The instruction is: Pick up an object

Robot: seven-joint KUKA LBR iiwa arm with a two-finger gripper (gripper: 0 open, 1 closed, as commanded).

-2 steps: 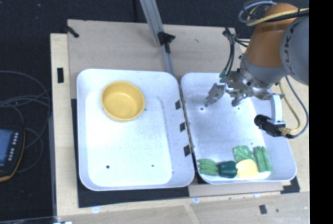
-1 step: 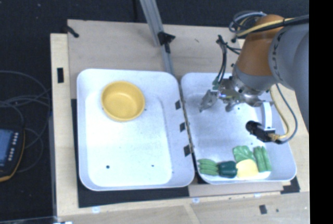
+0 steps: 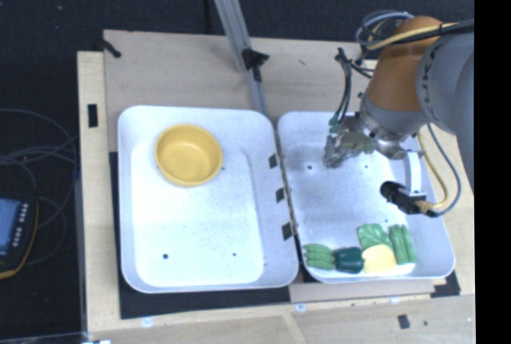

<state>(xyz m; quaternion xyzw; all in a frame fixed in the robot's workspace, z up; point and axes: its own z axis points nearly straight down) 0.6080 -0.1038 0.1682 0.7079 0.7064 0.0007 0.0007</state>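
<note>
Camera view step: end effector (image 3: 335, 152) is hovering over the right bin's (image 3: 319, 199) far edge, approaching.
Fingers: empty, gap unclear.
Objects: green and yellow pieces (image 3: 363, 251) are lying at its near edge.
Next: reaching nearer, descending.

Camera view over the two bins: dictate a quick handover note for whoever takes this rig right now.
Pincer: over the upper part of the right bin, nothing seen held.
Yellow bowl: in the left bin, upper left.
Green pieces and a yellow piece: bunched at the right bin's near edge.
Done: nothing picked.
Left: go down on one object, grasp and lift.
</note>
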